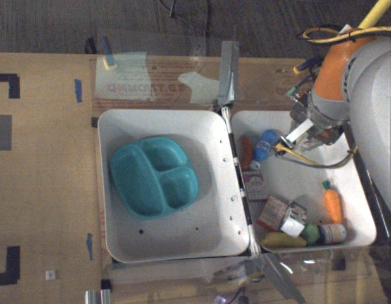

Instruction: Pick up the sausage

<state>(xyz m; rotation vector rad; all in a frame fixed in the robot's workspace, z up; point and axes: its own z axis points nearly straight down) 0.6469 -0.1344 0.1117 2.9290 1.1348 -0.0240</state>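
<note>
The sausage (246, 152) is a short reddish-brown link lying along the left wall of the right bin (363, 189), near its far corner. A blue bottle (267, 144) with a white cap lies right beside it. My gripper (317, 129) hangs over the far right part of that bin, to the right of the bottle and well apart from the sausage. The wrist hides its tips.
The left bin (119, 233) holds a teal divided plate (155, 176). In the right bin lie a carrot (333, 206), a yellow banana (283, 239), a green ball (311, 233), a small can (334, 234), two small boxes (274, 211) and a flat packet (254, 186).
</note>
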